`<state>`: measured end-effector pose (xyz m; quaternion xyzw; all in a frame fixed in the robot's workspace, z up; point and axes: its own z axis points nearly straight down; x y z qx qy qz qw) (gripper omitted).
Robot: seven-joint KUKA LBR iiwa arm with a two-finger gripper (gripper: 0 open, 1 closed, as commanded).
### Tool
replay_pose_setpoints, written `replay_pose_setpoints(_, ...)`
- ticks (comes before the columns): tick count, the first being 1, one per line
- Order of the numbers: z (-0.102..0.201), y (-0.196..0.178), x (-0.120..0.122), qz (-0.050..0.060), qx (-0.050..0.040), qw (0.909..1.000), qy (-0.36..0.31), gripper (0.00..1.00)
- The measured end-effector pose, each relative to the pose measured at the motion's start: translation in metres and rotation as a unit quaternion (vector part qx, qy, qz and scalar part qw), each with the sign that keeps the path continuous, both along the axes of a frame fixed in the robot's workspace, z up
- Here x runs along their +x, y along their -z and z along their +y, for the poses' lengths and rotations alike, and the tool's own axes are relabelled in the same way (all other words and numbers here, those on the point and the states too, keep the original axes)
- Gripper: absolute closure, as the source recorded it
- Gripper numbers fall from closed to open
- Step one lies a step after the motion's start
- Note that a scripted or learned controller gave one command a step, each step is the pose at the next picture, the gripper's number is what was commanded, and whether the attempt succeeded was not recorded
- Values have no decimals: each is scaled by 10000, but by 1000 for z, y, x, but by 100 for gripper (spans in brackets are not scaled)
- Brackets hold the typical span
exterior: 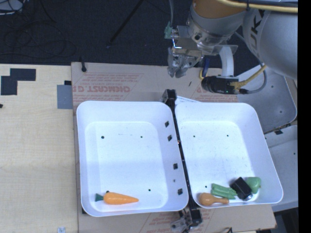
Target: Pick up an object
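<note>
An orange carrot with a green top lies in the near left corner of the left bin. In the right bin, at its near right corner, sit a green pod-like toy, a black block, a green piece and a tan pear-shaped toy, all crowded together. My gripper hangs high above the back edge of the bench, behind the divider between the bins, far from every object. Nothing is visible between its fingers.
A black clamp strip runs along the joint between the two bins. Brown cardboard lies under the bins. A light wooden table extends to the left. Cables and a yellow hose hang behind the right bin.
</note>
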<state>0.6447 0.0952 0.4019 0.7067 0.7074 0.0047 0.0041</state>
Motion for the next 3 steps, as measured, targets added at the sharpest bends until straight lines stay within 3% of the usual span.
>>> replay_pose_setpoints(1,-27,-147,-60,-15,4,10000,18,100)
replay_pose_setpoints(2,101,-134,-72,84,5,9999,-65,100)
replay_pose_setpoints(3,152,-93,-112,112,-14,9999,-34,100)
